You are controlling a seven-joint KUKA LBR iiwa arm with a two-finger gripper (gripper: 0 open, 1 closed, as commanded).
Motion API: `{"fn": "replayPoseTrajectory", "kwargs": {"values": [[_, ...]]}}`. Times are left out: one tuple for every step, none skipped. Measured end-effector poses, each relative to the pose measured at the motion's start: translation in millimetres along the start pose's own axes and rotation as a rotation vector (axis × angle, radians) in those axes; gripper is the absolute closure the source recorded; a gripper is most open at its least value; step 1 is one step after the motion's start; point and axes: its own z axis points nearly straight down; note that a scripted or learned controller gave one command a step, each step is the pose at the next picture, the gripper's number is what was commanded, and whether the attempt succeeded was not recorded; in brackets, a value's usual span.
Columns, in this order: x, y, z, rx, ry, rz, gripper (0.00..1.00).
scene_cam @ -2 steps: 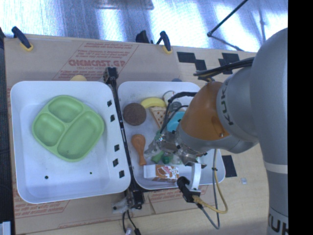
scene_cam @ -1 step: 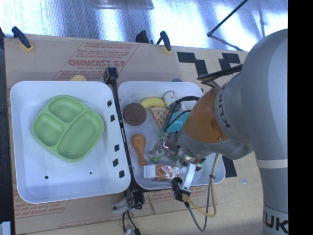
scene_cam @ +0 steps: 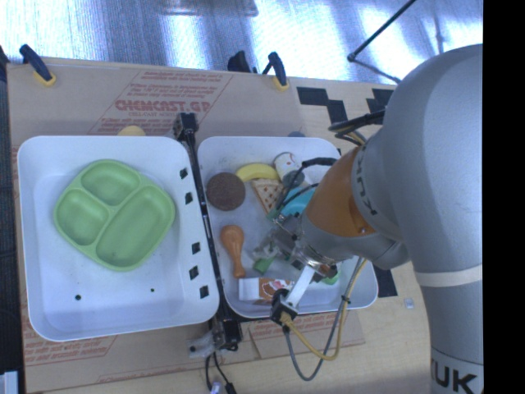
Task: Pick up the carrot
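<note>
The carrot [scene_cam: 235,249] is an orange tapered piece lying in the left part of the right bin [scene_cam: 246,144], its thick end toward the back and its thin end toward the front. My gripper [scene_cam: 276,248] hangs low over the middle of that bin, just right of the carrot and apart from it. The orange-banded wrist [scene_cam: 340,203] covers much of the gripper from above. A small green piece [scene_cam: 262,263] lies right under the gripper.
In the right bin lie a brown round disc [scene_cam: 225,191], a yellow banana [scene_cam: 257,171], a tan waffle piece [scene_cam: 267,194], a white block [scene_cam: 248,288] and a red-and-white item [scene_cam: 275,286]. The left bin [scene_cam: 33,245] holds a green divided plate [scene_cam: 115,213].
</note>
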Motion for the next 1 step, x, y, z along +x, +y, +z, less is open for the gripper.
{"fn": "replayPoseTrajectory", "kwargs": {"values": [[16.5,41.2,-73.0,0.004,0.003,0.097,0.0]]}}
